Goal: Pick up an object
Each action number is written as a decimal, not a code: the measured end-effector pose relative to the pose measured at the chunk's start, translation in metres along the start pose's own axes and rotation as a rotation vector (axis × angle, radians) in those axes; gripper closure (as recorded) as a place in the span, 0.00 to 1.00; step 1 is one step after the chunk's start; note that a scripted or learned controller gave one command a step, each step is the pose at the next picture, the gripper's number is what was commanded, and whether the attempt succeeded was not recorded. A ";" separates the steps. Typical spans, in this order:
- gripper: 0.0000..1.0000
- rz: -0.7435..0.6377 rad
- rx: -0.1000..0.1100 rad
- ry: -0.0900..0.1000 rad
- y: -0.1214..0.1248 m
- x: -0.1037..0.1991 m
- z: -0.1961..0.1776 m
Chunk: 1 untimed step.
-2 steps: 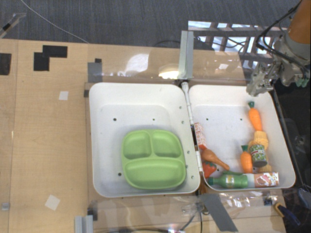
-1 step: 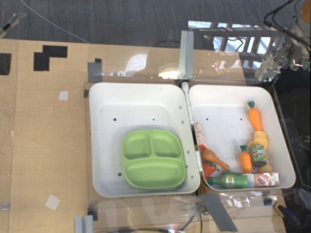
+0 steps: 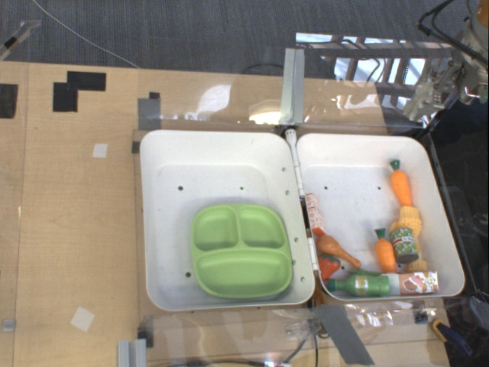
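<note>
The right bin (image 3: 348, 174) holds several toy foods. A long carrot (image 3: 400, 186) lies near its right wall. Below it are a short carrot (image 3: 385, 254) and a yellow bottle with a green label (image 3: 406, 235). A green bottle (image 3: 365, 284) and a white-and-red packet (image 3: 418, 282) lie along the near wall. An orange and red piece (image 3: 332, 252) sits at the near left, with a slim packet (image 3: 312, 211) against the divider. My gripper (image 3: 429, 96) hangs beyond the right bin's far right corner, apart from every object.
A green divided plate (image 3: 242, 251) lies in the left bin (image 3: 176, 167), toward its near side. A metal frame (image 3: 367, 60) stands behind the right bin, close to the gripper. Black cables (image 3: 447, 14) run at the top right.
</note>
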State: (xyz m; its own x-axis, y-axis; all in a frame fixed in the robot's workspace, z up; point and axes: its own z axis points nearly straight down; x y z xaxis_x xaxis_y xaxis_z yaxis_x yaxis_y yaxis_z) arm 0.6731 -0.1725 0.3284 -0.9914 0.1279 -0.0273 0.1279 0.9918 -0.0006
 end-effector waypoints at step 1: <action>1.00 0.122 0.002 0.008 -0.025 0.005 -0.089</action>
State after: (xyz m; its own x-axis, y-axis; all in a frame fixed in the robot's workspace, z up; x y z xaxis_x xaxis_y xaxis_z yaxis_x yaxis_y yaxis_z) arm 0.6621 -0.1959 0.4173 -0.9685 0.2481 -0.0195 0.2481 0.9687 0.0000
